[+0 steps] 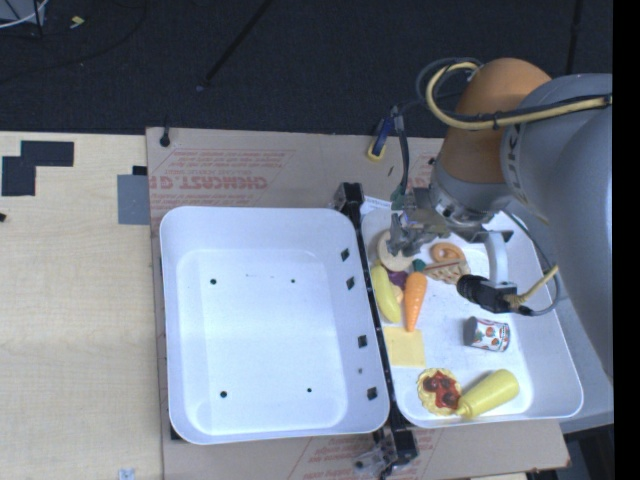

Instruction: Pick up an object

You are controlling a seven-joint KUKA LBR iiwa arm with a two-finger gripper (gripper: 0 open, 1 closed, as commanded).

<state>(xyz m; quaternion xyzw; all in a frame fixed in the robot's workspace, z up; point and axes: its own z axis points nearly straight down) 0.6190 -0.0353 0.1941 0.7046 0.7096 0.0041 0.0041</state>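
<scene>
Right white bin (560, 393): gripper (403, 236) over orange plastic toy carrot (413, 302). Likely light, rigid, slick; grab mid-body across its width. Can't tell whether the pincer is released or clenched.

I see two white bins (190, 268); at three o'clock lie an orange carrot (413, 302), yellow banana (385, 293), pale yellow cheese slice (405, 348), yellow bottle (489, 392) and red-and-white can (488, 335).
</scene>
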